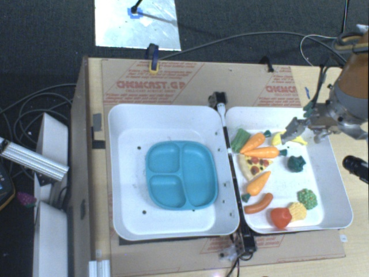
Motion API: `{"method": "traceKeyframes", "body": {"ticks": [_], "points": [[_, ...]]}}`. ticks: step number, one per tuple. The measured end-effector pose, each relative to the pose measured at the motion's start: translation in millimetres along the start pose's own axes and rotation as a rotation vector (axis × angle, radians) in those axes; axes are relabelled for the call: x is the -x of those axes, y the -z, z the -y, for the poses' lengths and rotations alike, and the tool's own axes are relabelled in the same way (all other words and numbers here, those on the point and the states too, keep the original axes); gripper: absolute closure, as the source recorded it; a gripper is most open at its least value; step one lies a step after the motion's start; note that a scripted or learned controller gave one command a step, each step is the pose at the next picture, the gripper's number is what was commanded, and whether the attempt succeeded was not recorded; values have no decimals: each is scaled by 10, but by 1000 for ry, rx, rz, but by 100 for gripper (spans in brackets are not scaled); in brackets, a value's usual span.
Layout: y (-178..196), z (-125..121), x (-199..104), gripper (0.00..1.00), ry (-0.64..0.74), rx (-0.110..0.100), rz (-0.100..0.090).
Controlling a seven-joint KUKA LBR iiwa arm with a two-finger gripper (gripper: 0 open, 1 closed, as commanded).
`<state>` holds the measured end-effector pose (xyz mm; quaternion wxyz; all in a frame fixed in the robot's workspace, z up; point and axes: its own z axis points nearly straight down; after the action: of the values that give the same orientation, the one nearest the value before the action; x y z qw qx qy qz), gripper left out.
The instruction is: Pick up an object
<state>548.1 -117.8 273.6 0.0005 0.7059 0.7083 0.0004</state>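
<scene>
Toy food, the stuff to be picked from, lay scattered across the right bin (pixel 340 206): two carrots, one (pixel 252 143) angled above the other (pixel 263 152), with a green leafy piece (pixel 239 137) at their left, a pizza slice (pixel 255 165) just below them, a third carrot (pixel 258 183) lower down, and a sausage (pixel 258 203) near the front wall. A tomato (pixel 281 217) touched a yellow corn piece (pixel 297 211) at the front, with a green broccoli floret (pixel 308 198) just beside them, and a dark green piece (pixel 296 163) sat alone mid-bin. The gripper (pixel 295 129) hung over the bin's back right part, reaching in from the right, its tips close to a small yellow item (pixel 281 137). Whether the jaws were parted or closed could not be told, and whether they touched the yellow item could not be made out either. No piece of food was visibly caught between them. The left bin (pixel 124 154) held a blue divided tray (pixel 180 174), well apart from the gripper. Both bins rested on a brown cardboard sheet (pixel 173 79), with a clip (pixel 220 101) at the bins' shared back corner.
</scene>
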Motion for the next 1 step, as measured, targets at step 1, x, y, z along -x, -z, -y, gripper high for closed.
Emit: {"method": "traceKeyframes", "body": {"ticks": [1], "points": [[-985, -181, -48, 0, -2, -3, 0]]}}
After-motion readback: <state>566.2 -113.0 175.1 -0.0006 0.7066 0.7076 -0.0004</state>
